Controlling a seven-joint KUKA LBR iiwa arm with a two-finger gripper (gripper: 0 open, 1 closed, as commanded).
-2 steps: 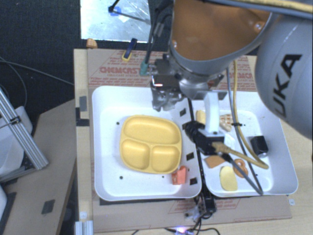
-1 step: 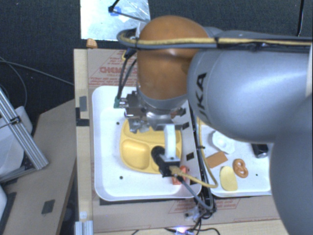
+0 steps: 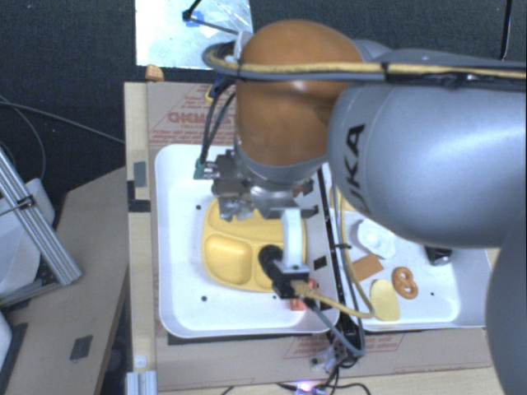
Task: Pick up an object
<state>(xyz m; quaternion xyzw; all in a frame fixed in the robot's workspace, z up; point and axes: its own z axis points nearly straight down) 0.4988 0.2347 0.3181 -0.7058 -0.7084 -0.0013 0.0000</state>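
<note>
The arm (image 3: 387, 138) hangs low over the left bin (image 3: 177, 245), and the jaws (image 3: 247, 208) sit right at the yellow tray (image 3: 230, 257) lying there; whether they're apart or together, I cannot tell. A pretzel (image 3: 404, 282) rests in the right bin (image 3: 445, 303).

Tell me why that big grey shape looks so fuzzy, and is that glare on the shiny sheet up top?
In the camera view, the big grey arm link sits close to the lens, so it looks soft; the yellow plastic tray below reads sharper. The crinkled silver sheet does throw back bright glare.
</note>
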